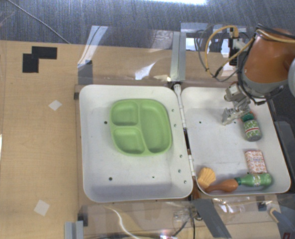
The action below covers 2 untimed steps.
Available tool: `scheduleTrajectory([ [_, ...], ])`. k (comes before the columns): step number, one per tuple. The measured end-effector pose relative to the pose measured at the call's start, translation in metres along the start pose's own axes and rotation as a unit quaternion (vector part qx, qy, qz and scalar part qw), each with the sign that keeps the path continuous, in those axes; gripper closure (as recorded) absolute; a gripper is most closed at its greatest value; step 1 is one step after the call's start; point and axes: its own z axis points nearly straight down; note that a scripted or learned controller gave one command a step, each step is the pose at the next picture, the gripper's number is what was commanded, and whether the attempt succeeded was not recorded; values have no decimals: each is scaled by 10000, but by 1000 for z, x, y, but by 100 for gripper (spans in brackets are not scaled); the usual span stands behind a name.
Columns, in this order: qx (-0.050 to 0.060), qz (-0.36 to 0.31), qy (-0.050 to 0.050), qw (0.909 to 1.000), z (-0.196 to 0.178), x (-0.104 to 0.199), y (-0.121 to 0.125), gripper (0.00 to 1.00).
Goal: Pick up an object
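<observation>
My gripper (232,114) hangs over the upper part of the right bin (212,143), its metal fingers pointing down-left with nothing seen between them. Just right of it lies a small green can (250,127) with a red label, close to the fingers but apart from them. A pink-and-white carton (255,161) sits lower right. Along the bin's front edge lie a green bottle (255,180), an orange-brown piece (223,185) and a tan brush-like object (206,175).
The left bin (95,133) holds a green three-compartment plate (140,126). A metal divider (183,133) separates the two bins. Cables (217,49) loop behind the arm at the top right.
</observation>
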Motion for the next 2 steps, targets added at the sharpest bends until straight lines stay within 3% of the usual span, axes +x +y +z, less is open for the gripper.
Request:
scheduleTrajectory([
  [1,-15,-1935,-11,9811,-5,17,12,100],
  [2,-2,-2857,-40,9583,-13,27,33,100],
])
